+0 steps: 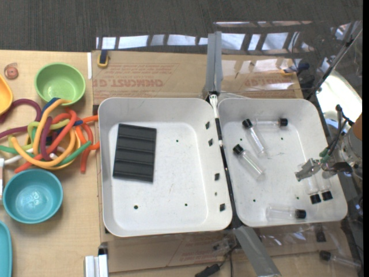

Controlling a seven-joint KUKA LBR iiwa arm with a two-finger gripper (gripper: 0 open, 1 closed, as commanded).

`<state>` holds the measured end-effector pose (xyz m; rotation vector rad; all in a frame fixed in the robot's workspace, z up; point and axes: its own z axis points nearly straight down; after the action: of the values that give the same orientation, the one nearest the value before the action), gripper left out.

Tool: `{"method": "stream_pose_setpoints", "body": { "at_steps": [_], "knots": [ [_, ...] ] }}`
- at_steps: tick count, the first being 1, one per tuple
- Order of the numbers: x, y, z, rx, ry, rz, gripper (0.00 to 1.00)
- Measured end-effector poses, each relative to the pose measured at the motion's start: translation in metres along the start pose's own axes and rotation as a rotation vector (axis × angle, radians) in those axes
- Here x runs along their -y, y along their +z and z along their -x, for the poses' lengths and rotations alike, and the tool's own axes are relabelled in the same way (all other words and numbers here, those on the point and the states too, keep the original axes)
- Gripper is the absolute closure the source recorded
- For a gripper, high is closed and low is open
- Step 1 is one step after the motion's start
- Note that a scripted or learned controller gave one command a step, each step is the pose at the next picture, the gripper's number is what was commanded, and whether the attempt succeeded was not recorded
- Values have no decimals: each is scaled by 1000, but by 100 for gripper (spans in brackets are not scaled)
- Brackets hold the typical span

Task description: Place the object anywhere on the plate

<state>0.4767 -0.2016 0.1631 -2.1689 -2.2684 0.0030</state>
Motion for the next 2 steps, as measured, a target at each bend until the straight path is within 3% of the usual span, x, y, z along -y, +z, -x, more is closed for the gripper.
{"method": "stream_pose_setpoints", "body": {
  "at_steps": [1, 2],
  "knots": [
    [-31, -28, 22, 2, -35, 2, 100],
    [-56, -24, 23, 2, -67, 2, 100]
  ]
}}
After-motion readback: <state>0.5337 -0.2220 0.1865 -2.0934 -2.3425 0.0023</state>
